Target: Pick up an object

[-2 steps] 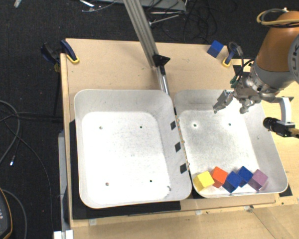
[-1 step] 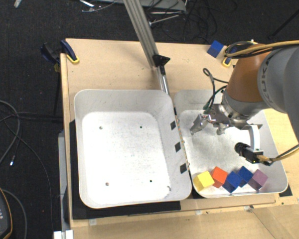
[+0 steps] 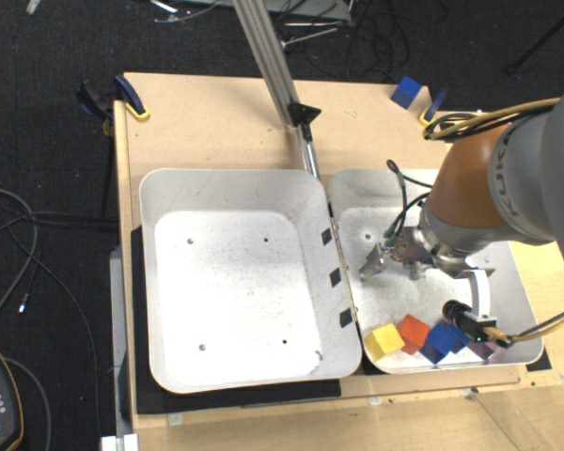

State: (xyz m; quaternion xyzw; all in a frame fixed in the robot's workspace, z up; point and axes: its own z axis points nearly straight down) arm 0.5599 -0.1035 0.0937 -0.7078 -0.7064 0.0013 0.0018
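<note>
My gripper (image 3: 381, 256) hangs low over the right bin (image 3: 357, 195), near the middle of its floor, and I see nothing in it. Along that bin's front edge lie a yellow block (image 3: 385, 340), an orange block (image 3: 414, 331) and a blue block (image 3: 443, 342), packed close together. A small purple piece (image 3: 488, 349) sits just right of the blue one, partly behind a black cable fitting. The blocks are below and to the right of the gripper, apart from it.
The left bin (image 3: 230, 280) adjoins the right one along a shared rim. A slanted metal pole (image 3: 268, 50) crosses the bench's back. Another blue block (image 3: 407, 91) rests on the bench at the back right. The arm's orange band (image 3: 470, 181) and cables overhang the right bin.
</note>
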